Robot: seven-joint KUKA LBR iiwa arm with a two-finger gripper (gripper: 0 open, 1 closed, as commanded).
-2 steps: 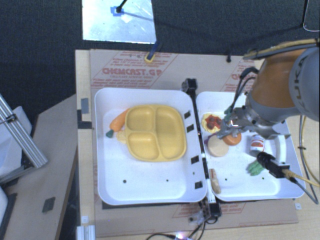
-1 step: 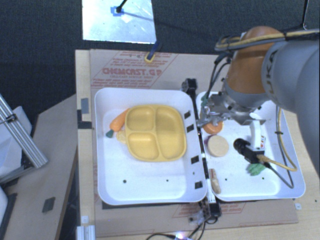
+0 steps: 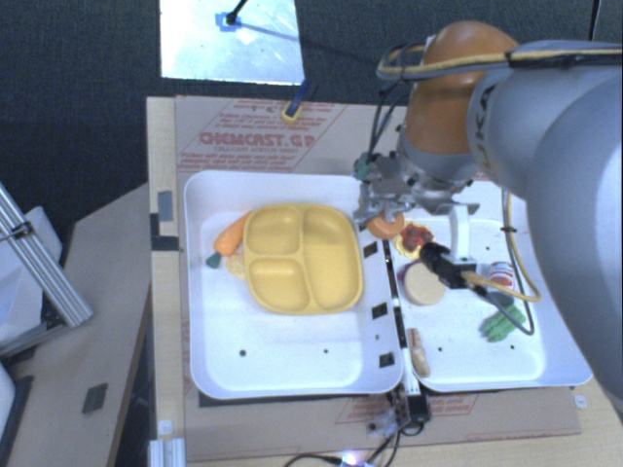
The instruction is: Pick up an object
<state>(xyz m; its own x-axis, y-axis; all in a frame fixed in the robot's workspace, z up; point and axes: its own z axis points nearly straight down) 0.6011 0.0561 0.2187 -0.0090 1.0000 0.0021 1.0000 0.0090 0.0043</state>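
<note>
My gripper [image 3: 382, 205] hangs over the top of the divider between the two white bins, under the orange wrist band. Right beneath it lies a small orange piece [image 3: 386, 227], touching or nearly touching the gripper; whether it is gripped is unclear. Next to that piece, in the right bin [image 3: 487, 368], are a red item [image 3: 417, 234] and a round tan slice [image 3: 424, 286]. A green item [image 3: 500, 325] lies further right. A tan peanut-shaped piece [image 3: 419, 352] rests near the divider at the front.
The left bin [image 3: 282, 368] holds a yellow divided plate [image 3: 300, 258] with a carrot [image 3: 230, 233] at its left edge. A black-and-white attachment with a yellow cable [image 3: 458, 266] crosses the right bin. The arm's grey bulk covers the right bin's far side.
</note>
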